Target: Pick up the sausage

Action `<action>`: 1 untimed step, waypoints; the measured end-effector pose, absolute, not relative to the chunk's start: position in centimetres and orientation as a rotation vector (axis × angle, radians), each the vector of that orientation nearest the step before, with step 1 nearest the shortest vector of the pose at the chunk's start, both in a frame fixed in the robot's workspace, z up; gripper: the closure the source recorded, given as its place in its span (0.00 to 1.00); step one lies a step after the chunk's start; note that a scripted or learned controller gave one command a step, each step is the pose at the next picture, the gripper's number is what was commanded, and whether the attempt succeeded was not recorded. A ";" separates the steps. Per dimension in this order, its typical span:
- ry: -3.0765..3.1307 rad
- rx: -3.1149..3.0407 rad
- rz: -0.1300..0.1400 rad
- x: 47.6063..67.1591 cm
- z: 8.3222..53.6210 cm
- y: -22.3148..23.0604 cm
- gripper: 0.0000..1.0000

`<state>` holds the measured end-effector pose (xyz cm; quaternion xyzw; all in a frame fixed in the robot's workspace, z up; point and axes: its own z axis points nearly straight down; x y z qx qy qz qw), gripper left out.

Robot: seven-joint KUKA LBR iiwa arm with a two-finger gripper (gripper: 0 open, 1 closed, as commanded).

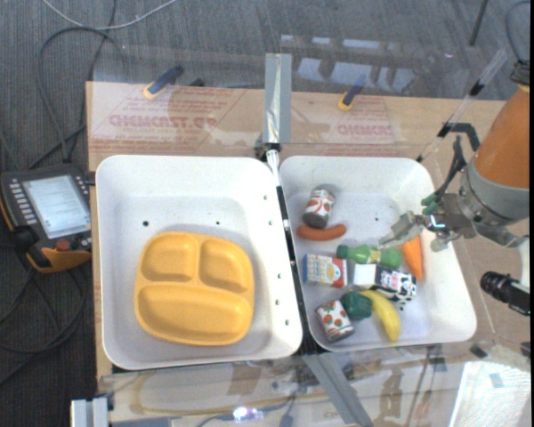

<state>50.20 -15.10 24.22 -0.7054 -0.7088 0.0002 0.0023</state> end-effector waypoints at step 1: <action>-2.373 -2.054 0.001 55.6 14.0 -12.4 0.00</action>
